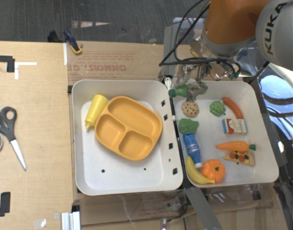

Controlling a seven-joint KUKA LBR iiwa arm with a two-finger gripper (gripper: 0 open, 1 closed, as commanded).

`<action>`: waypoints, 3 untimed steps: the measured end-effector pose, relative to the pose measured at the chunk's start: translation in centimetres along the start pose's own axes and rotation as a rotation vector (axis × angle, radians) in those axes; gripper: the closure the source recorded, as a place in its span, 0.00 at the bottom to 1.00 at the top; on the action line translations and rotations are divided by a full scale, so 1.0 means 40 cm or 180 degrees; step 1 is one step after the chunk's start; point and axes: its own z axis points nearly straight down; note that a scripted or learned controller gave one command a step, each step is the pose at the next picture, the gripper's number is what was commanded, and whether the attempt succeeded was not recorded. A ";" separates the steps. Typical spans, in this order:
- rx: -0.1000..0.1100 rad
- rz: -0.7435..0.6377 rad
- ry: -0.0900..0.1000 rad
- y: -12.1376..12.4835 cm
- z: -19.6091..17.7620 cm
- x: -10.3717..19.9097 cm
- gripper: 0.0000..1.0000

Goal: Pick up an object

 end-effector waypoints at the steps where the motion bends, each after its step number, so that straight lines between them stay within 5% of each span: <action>1: 0.0002 -0.0184 -0.0004 0.046 -0.031 -0.028 1.00; 3: -0.0002 -0.0591 0.0004 0.004 0.009 -0.002 1.00</action>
